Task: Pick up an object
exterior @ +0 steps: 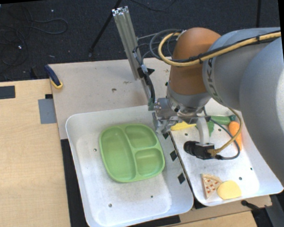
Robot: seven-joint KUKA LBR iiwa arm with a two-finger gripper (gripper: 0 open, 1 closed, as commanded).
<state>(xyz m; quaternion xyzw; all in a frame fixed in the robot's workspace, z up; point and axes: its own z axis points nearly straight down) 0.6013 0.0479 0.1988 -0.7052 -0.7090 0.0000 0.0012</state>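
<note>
Pale wood bench (21, 163), with dark carpet (49, 44) and loose cables (47, 27) behind it. The big grey arm (250, 84) covers much of the right bin (260, 186). The left bin (89, 191) holds a green plate (131, 152). The gripper (163, 127) sits low at the rim between the bins, and I can't tell if it's open or clamped. Right beside it, in the right bin, a small yellow piece (181, 126) lies with its long axis left-right.

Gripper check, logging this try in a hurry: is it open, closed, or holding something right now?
Gripper: cannot be told from this angle; it sits low at the right bin's inner edge, near the green divided plate.
</note>
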